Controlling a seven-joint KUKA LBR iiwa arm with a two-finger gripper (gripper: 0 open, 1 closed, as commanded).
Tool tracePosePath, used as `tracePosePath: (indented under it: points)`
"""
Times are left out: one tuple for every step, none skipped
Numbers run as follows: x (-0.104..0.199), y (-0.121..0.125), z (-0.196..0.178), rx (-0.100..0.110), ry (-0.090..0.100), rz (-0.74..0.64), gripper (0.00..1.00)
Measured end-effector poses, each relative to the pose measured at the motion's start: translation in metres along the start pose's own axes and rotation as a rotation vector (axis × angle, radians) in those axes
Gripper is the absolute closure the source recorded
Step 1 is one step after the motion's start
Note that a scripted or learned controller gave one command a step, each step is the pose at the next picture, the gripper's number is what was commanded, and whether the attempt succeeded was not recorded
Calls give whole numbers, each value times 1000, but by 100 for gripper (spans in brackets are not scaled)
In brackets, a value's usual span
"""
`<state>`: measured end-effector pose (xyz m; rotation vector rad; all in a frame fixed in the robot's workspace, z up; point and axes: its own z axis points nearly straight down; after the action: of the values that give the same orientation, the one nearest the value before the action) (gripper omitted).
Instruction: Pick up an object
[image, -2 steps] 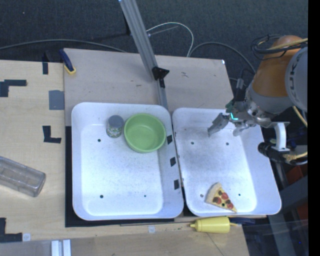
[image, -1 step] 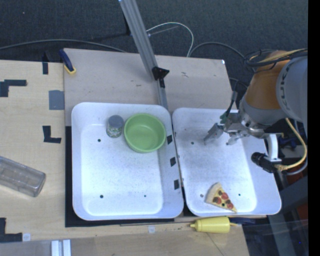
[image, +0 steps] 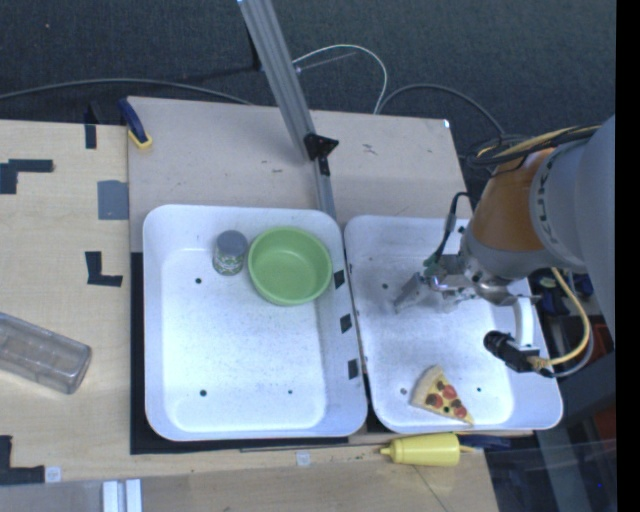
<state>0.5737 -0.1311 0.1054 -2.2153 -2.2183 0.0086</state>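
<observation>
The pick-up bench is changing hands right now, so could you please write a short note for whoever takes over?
Claw: low over the right bin, near its upper left part, with nothing visible between its fingers. Whether they are open or shut cannot be told.
Right bin: a pizza slice toy lies near the front edge, well apart from the claw.
Left bin: a green bowl with a small grey can beside it, both at the back.
On the bench in front of the right bin: a yellow bottle on its side.
Done: nothing picked up yet.
Left: grasp one object and lift it.
</observation>
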Motion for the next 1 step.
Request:
tracePosePath:
  points:
    - [1,1,16,-9,-2,-1,0]
